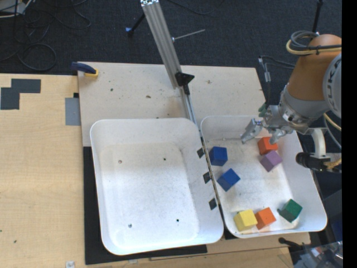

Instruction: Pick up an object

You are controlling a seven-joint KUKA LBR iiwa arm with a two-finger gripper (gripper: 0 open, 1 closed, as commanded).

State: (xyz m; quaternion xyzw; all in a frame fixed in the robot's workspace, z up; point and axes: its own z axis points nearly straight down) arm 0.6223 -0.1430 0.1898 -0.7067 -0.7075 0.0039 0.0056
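In right bin (312,219), end effector (266,132) spread wide, empty, above orange cube (266,146).

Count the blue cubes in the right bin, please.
2: one blue cube near the bin's left wall, another just below it. None seems hidden.

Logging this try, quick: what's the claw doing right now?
Claw: open, holding nothing, low in the right bin beside the orange cube.
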